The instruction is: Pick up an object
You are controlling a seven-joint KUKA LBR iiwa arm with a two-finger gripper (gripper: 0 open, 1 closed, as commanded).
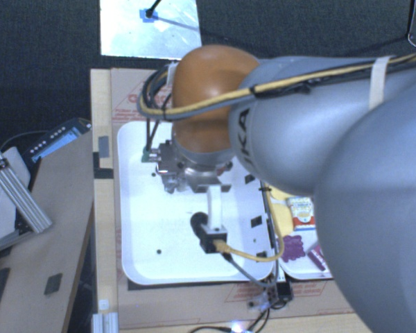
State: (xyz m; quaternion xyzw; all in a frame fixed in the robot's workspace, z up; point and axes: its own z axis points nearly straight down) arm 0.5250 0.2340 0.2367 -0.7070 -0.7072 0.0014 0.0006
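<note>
Left bin (145,214) looks nearly bare, so aim for the purple item (291,247) in the right bin (301,268). You cannot tell whether your pincer (191,179) is released or clenched.

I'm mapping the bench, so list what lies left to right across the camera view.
Metal rail → blue-lit device → left bin → purple item.
</note>
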